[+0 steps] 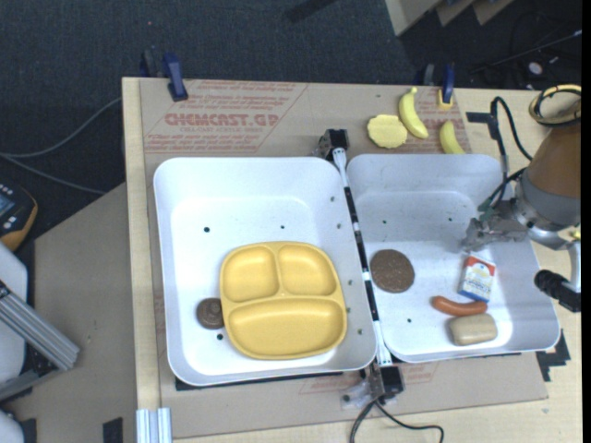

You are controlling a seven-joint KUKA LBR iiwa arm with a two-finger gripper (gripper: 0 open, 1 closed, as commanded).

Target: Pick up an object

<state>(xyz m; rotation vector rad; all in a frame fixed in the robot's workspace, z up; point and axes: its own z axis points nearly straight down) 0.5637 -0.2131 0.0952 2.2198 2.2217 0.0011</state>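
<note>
Over the right bin's (pixel 434 169) far right side, the pincer (pixel 489 232) hangs low above the white floor, with the grey and orange arm (pixel 559 178) behind it. Its fingers are small and dark against the bin, and I cannot tell how they stand; nothing shows between them.

I judge the step to be the approach, with no grasp made yet. Nearest is the small red, white and blue carton (pixel 477 279), just below the pincer. Next come the sausage (pixel 458 305) and, almost touching it, the tan block (pixel 473 329). The brown disc (pixel 392 270) lies apart, towards the divider.

The next move calls for settling squarely over one item and descending. The sausage and block crowd each other, which could spoil a grip there; the carton looks freer.

Further out, the left bin (pixel 185 192) holds a yellow divided tray (pixel 280 298) and a small brown piece (pixel 210 313). Two bananas (pixel 413 113) and a yellow lump (pixel 387 131) rest on the surface (pixel 231 118) behind the bins.
</note>
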